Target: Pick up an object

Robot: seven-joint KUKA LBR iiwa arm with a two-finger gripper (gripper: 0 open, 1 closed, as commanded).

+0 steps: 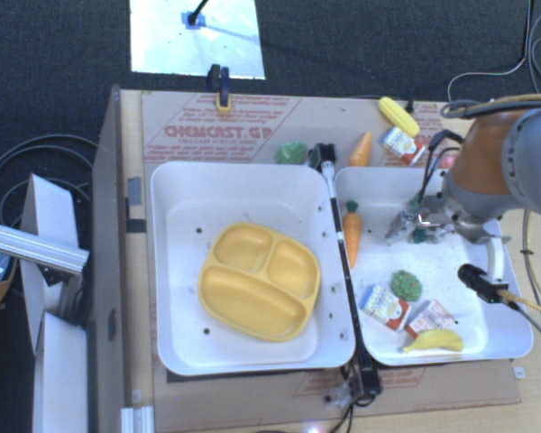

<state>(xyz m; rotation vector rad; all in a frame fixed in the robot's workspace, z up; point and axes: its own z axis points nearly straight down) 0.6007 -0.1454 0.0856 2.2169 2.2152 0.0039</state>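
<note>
My gripper (411, 227) hangs low over the upper middle of the right bin (514, 332), reaching in from the right under the grey arm with its orange band. A carrot (351, 228) lies along the bin's left wall, a short way left of the gripper. Below the gripper sits a green broccoli piece (406, 284). Nearer the front lie a small carton (384, 305), a second carton (430, 317) and a banana (435, 340). A small dark green bit shows at the gripper's tip, too small to identify.
The left bin (176, 242) holds a yellow divided plate (259, 280). Behind the bins on the cardboard lie a yellow corn cob (398, 115), a second carrot (361, 149), a carton (403, 144) and a green item (292, 152). Cables hang at the right.
</note>
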